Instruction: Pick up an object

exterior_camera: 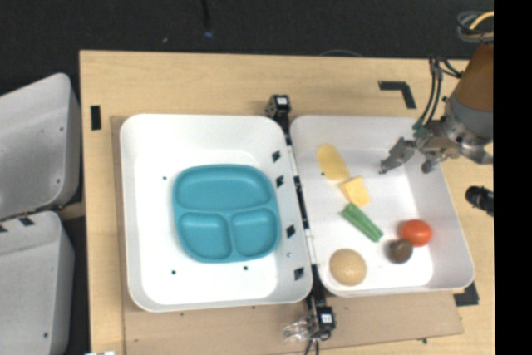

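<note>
Over on the right side of my counter [208, 83] the arm [475, 91] is reaching in, with the tool [413, 155] hanging above the upper right part of the right bin [445, 262]. Its two fingers [393, 160] look spread apart with nothing between them. Stuff I could grab is all in that bin: a yellow banana-ish piece [332, 163] near the top left, a yellow wedge [357, 192] just below it and touching or nearly so, then a green stick [362, 222] lying at a slant under that. Down in the lower part sits a tan ball [347, 267], and to its right a brown ball [400, 251] tucked right against a red tomato [416, 232]. Everything sits well apart from the tool, lower and to the left of it. Left bin [141, 262] has a blue divided plate [224, 210] sitting flat in the middle.
</note>
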`<state>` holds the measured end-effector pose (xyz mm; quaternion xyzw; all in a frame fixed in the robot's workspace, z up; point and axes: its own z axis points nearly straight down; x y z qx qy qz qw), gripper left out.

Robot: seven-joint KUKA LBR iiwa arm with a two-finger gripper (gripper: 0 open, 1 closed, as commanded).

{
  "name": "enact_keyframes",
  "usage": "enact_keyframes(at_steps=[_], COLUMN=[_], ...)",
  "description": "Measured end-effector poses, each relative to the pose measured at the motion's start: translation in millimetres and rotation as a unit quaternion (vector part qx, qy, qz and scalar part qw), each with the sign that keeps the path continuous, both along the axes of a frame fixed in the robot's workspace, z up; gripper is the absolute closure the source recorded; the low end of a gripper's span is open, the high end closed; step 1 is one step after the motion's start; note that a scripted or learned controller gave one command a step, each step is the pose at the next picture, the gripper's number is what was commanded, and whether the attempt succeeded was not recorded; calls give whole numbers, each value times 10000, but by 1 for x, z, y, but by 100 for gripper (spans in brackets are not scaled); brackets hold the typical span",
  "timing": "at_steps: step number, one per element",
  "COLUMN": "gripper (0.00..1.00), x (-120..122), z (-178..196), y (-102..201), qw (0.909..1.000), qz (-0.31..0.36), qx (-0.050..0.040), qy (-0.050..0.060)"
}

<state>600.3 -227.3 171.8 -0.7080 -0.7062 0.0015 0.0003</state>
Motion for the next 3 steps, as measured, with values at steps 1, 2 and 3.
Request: enact_keyframes(at_steps=[1, 2, 3], gripper=[0, 0, 100], x=[4, 4, 5], z=[-45, -72, -59], y=[5, 4, 3], qw=[10000, 10000, 10000], qz=[34, 19, 26], qx=[-1, -3, -15], qy=[-6, -6, -33])
